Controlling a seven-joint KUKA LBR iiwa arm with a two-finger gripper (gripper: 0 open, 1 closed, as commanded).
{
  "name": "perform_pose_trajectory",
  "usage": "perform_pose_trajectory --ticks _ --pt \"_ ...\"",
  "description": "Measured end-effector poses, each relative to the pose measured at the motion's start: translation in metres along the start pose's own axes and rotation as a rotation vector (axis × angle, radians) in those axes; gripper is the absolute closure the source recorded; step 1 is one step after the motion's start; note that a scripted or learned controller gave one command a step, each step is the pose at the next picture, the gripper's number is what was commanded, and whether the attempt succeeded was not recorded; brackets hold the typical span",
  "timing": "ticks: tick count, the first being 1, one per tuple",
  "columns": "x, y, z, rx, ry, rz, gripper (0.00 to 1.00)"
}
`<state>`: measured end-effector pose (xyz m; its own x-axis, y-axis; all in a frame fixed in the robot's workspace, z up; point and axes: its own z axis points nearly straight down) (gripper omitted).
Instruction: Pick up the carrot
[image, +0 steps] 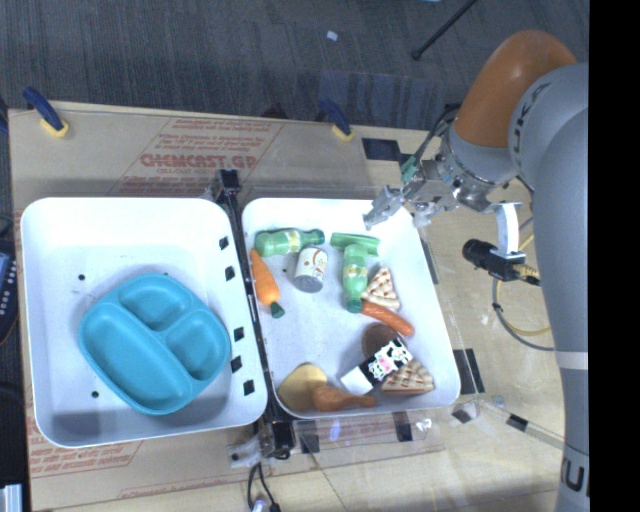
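Note:
The carrot (265, 283), orange with a small green tip at its near end, lies along the left wall of the right bin (428, 300), pointing towards the front. My gripper (384, 210) hangs above the back right part of that bin, well to the right of the carrot and behind it. Nothing is seen in the gripper.
Around the carrot lie a green bottle (285, 241), a small can (312, 268) and a second green bottle (352, 265). Further right are a sandwich wedge (381, 290), an orange sausage (388, 318), a waffle (410, 378) and a brown pastry (320, 392). The left bin holds a blue divided plate (155, 340).

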<state>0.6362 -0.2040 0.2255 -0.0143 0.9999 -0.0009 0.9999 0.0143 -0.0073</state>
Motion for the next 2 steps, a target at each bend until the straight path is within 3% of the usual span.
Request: perform_pose_trajectory --ticks 1,2 --pt "0.079 -0.042 0.007 0.002 0.002 0.113 0.00" --pt "0.156 -0.047 0.035 0.005 0.003 0.312 0.00"
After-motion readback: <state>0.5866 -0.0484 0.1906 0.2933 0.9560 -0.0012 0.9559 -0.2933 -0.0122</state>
